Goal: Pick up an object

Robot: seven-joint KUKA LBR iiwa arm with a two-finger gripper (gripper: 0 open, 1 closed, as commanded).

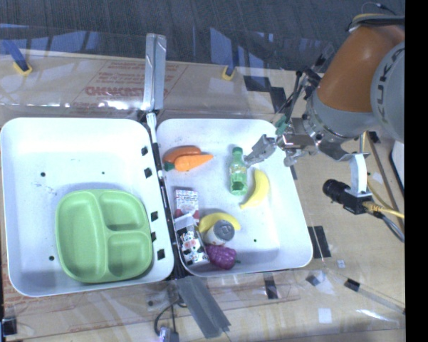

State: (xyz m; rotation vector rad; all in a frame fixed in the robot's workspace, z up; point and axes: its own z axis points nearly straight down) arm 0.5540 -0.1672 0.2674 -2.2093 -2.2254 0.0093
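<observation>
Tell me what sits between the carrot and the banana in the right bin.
In the camera view, a green bottle stands between the carrot and the banana.

Floor (128, 6) beyond the bench: dark grey carpet with a fine ribbed weave. Bench top (342, 262): light wood under a clear, glossy sheet (78, 77) carrying reversed red print. Blue tape (14, 52) marks the far left corner. Lighting is even; glare falls across the sheet.
</observation>
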